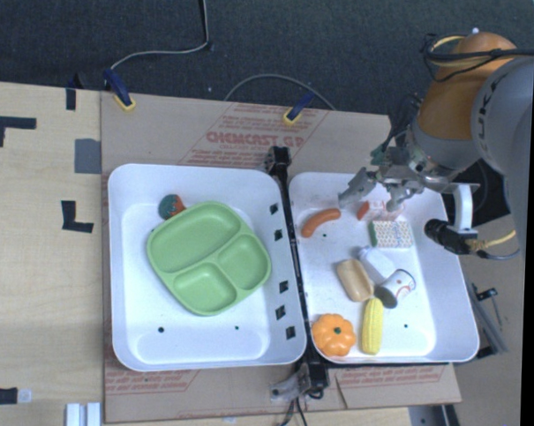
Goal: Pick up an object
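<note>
- Gripper (379, 193) of the grey arm hangs in the upper right of the frame, over the far edge of the right bin (438, 343); its two fingers look spread apart with nothing between them.
- Beneath and just beside the fingers lie a small red piece (363, 209) and a pale speckled block (392, 232). An orange-red sausage (319, 221) lies to their left, near the divider between the bins.
- Lower in the same bin sit a tan bread roll (354, 279), a white cup (398, 282) with a dark item beside it, a yellow corn cob (372, 325) and an orange pumpkin (333, 334) at the lower left corner of that bin.
- Left bin (135, 193) at centre frame holds a green divided plate (209, 257) with a small green and red object (170, 206) touching its upper left rim.
- Any object will serve; the sausage looks the easiest target, since it lies apart from its neighbours.
- A good pick would likely centre the fingers over it, turn them to close across its narrow width, and descend straight.
- The red piece and speckled block lie close together, so a descent there risks catching both or nudging one aside.
</note>
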Controlling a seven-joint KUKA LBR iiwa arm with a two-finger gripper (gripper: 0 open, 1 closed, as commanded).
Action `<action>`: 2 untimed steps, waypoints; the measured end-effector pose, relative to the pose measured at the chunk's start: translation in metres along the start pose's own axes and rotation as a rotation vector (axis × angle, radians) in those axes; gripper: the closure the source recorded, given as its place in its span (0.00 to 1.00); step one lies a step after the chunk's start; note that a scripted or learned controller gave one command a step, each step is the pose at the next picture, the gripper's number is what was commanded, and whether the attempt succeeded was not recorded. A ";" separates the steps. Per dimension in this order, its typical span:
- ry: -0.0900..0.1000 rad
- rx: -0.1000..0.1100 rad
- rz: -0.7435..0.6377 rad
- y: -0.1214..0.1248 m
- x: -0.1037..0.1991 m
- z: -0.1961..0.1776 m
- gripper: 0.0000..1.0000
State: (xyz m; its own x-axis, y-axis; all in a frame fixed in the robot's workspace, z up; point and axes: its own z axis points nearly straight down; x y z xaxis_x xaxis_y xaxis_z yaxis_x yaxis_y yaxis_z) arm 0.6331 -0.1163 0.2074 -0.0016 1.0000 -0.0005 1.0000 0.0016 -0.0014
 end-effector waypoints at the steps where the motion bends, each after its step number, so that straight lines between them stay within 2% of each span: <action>1: 0.001 0.003 0.001 -0.044 -0.001 0.112 0.00; 2: -0.001 -0.007 0.000 -0.086 -0.008 0.121 0.00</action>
State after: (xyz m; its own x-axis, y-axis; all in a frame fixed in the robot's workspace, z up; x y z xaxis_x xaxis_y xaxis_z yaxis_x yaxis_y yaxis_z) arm 0.5467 -0.1242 0.0868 -0.0012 1.0000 -0.0013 1.0000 0.0012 0.0055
